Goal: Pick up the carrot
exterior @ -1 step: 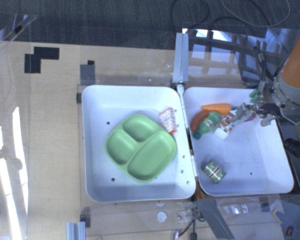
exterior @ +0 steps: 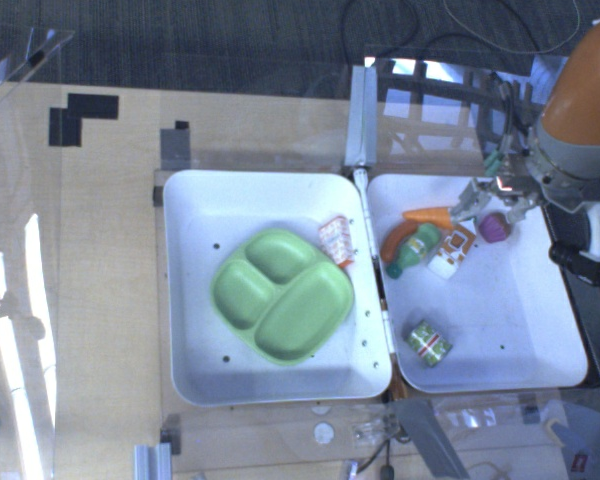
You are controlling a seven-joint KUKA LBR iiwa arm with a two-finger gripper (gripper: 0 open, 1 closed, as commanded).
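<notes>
- The gripper [exterior: 492, 200] hangs over the upper part of the right bin [exterior: 540, 358], fingers spread apart with nothing between them.
- The carrot [exterior: 427, 214] lies just left of the fingertips, on the bin floor.
- A purple ball [exterior: 494, 228] sits right beneath the gripper.
- A green bottle [exterior: 416, 248] lies below the carrot.
- The left bin [exterior: 195, 268] holds a green divided plate [exterior: 283, 295].

Bright, even light; window glare on left bench [exterior: 20, 268]; slightly soft focus.

Pale wooden bench [exterior: 90, 298], dark carpet floor [exterior: 200, 28], black cables [exterior: 380, 13]
</notes>
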